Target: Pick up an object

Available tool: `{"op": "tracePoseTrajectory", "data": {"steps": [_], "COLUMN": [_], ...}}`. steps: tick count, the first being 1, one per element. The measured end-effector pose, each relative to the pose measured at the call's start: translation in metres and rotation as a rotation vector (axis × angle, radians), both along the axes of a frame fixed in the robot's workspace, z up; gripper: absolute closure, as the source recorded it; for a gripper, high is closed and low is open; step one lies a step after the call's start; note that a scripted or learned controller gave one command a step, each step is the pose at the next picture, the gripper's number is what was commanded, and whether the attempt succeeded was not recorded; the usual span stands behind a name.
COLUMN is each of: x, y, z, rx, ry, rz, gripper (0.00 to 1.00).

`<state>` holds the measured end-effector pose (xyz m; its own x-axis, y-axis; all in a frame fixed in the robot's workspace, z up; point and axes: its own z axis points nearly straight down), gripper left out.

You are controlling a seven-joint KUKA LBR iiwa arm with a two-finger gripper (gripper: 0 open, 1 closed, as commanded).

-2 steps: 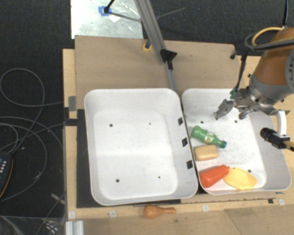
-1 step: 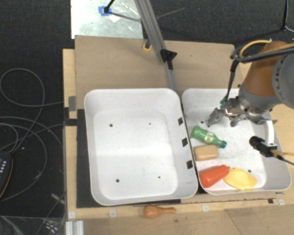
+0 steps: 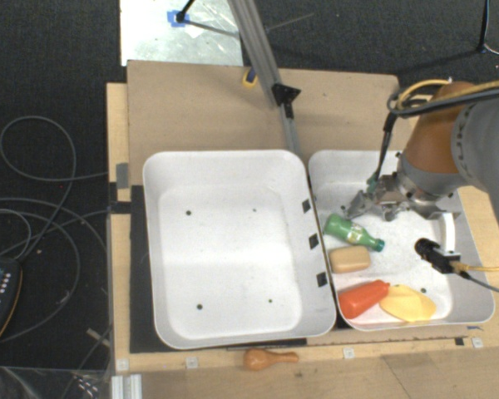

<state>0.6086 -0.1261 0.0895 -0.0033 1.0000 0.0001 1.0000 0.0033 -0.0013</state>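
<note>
Gripper (image 3: 359, 207) hovers just above-right of the green plastic bottle (image 3: 353, 232) (right bin (image 3: 474, 302)); jaw state unreadable, possibly spread. Risk: the rounded bottle rolls against the tan block (image 3: 349, 260).

The jaws hang over the right bin (image 3: 474, 302), toward its back. Just left of and before them lies the bottle (image 3: 353, 232); the block (image 3: 350, 260) touches its near side. Nearer still lie the pepper (image 3: 363, 297) and, beside it on the right, the banana (image 3: 408, 303). The left bin (image 3: 162, 181) sits well left.
</note>
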Motion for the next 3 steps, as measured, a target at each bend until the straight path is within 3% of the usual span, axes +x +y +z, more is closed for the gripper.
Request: {"op": "tracePoseTrajectory", "data": {"steps": [1, 3], "x": [0.002, 0.007], "y": [0.000, 0.005], "z": [0.013, 0.126], "rx": [0.000, -0.002], "ry": [-0.005, -0.010], "rz": [0.000, 0.004], "gripper": [1.00, 1.00]}}
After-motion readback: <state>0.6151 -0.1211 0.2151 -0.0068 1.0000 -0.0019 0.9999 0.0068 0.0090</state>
